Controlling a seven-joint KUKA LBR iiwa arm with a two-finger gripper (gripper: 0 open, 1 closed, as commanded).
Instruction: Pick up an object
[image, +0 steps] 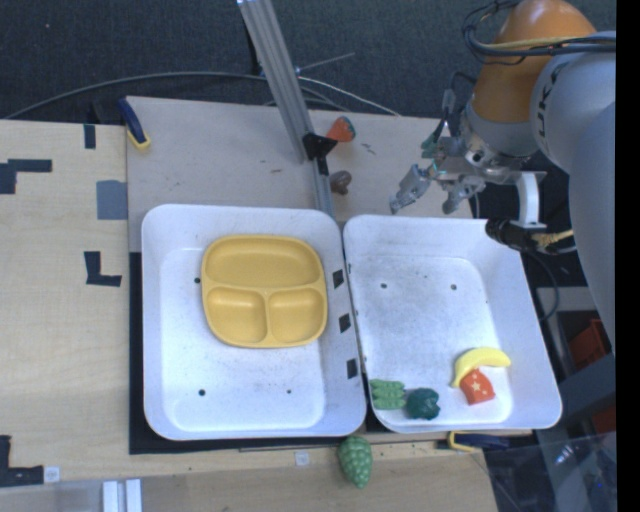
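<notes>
My gripper hangs above the far edge of the right bin, its two fingers spread apart with nothing between them. Near the right bin's front right corner lie a yellow banana and a red strawberry-like piece. At the bin's front left sit a light green piece and a dark green broccoli-like piece. All of these lie far below and in front of the gripper.
The left bin holds a yellow divided plate. A green bunch of grapes lies on the bench in front of the bins. A metal pole rises behind the bins, with an orange piece and a brown piece near it.
</notes>
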